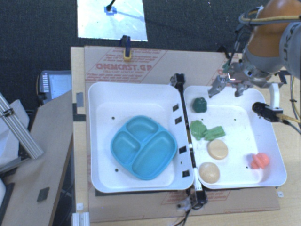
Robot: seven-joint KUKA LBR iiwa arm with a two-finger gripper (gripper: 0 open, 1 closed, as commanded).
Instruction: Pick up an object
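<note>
My gripper (227, 88) hangs open over the far edge of the right bin (275, 147), with nothing between its fingers. A dark green lump (200, 105) lies just below and to the left of it. Further toward the front lie a light green leafy piece (206, 131), a pale tan disc (217, 149) and a second cream round piece (209, 172). A small orange-pink object (259, 161) sits near the bin's right wall.
The left bin (101, 102) holds a blue divided plate (143, 147). A black divider (184, 126) runs between the two bins. A brown cardboard sheet (127, 65) lies under the bins.
</note>
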